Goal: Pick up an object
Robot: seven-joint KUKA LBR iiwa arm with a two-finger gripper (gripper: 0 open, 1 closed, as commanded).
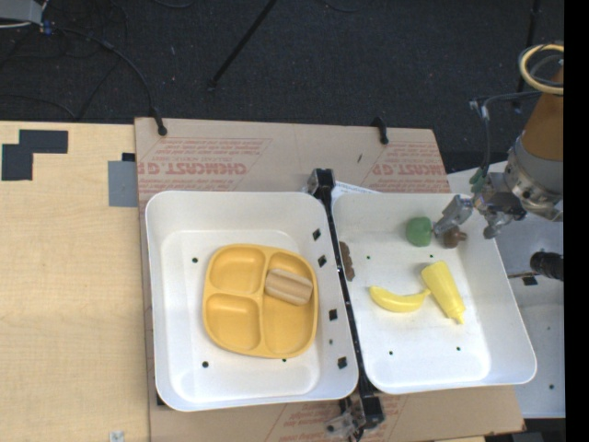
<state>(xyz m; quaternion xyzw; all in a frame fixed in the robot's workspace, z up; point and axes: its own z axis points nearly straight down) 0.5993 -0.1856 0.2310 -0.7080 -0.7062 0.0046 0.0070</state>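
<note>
Fingers [479,215] near small round green object [420,231] (smooth, matte)

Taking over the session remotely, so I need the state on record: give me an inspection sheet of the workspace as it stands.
Surface: two white bins side by side, left bin and right bin, on cardboard over a wooden bench.
Job's things: green ball, yellow banana and yellow corn-like piece in the right bin; small brown item beside the ball.
Clutter: yellow divided plate in the left bin, with a tan block in its upper right compartment.
Grippers: claw at the right bin's upper right edge, beside the brown item; grip state unclear.
Cables: black cables on the dark floor behind the bench.
Surroundings: dark floor, wooden benchtop at left.
</note>
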